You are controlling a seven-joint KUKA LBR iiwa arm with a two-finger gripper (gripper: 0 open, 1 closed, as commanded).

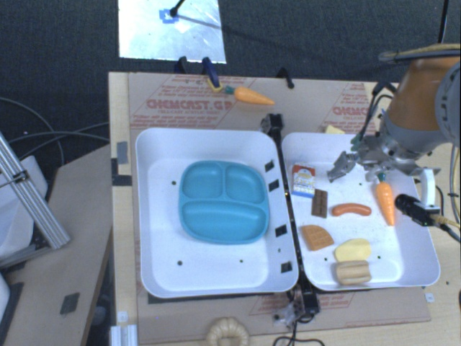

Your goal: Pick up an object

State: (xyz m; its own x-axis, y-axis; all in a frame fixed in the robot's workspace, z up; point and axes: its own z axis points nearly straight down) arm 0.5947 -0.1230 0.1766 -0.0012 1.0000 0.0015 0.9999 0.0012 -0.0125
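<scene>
Two bins (pixel 155 215), two carrots (pixel 386 202).

Arm (pixel 432 85): grey rounded casing, broad orange band above wrist, pale yellowish ring on top edge. Wrist block silvery metal, boxy, thin dark cables looping alongside. Claw (pixel 340 169): grey metal, small, dark tips. Black cylindrical fitting with white bracket on lower side

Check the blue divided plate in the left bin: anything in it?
Empty. All three compartments of the blue plate show bare blue; the food items lie in the right bin.
</scene>
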